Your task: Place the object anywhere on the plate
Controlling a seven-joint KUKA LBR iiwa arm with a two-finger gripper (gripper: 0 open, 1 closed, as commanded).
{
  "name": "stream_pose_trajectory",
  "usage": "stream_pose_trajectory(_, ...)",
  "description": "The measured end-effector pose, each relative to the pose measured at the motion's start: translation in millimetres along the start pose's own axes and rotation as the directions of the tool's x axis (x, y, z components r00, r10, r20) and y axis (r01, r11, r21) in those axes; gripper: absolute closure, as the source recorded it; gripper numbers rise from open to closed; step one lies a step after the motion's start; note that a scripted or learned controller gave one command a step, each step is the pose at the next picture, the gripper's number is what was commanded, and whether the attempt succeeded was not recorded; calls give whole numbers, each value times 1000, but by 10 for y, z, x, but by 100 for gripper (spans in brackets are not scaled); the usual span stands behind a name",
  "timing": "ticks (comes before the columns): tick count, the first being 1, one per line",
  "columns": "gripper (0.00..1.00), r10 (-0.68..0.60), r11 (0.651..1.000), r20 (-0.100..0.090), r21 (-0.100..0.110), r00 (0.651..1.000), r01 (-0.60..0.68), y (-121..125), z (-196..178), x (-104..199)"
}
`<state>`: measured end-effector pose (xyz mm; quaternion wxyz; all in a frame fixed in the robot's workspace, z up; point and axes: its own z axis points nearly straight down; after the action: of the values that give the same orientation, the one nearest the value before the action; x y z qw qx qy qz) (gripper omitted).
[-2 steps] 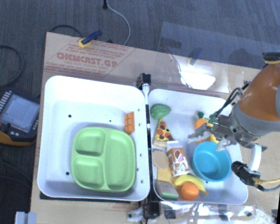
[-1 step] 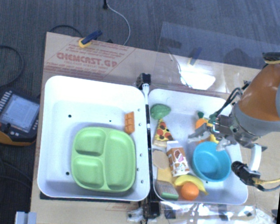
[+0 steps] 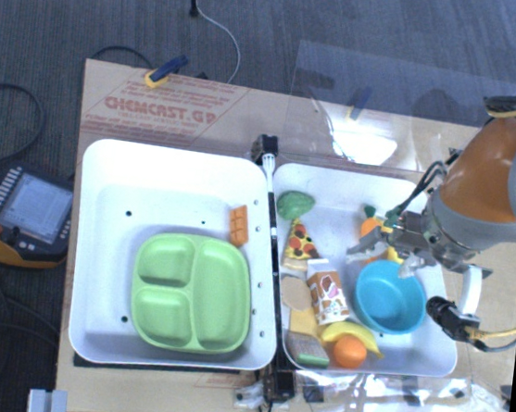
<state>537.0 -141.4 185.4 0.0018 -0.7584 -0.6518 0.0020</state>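
Observation:
A light green divided plate point(image 3: 193, 291) lies in the left bin point(image 3: 102, 181), towards its front. A small orange block point(image 3: 238, 225) rests just beyond the plate, against the bin's right wall. My gripper point(image 3: 380, 241) is low over the right bin point(image 3: 444, 359), at the far rim of a blue bowl point(image 3: 389, 298). A small orange and yellow toy point(image 3: 369, 226) lies right beside the gripper tip. The arm's grey wrist and orange band point(image 3: 486, 172) cover the bin's back right corner.
The right bin also holds a green leafy toy point(image 3: 295, 202), a pizza slice point(image 3: 302, 242), a small carton point(image 3: 326, 294), a banana point(image 3: 347, 334), an orange point(image 3: 349, 352) and a green block point(image 3: 311, 351). A handheld pendant point(image 3: 21, 218) lies left of the bench.

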Motion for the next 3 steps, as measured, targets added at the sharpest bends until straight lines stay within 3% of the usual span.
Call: stream_pose_trajectory(3, 0, 0, 1000, 0, 0, 1000, 0, 0, 0, 0)
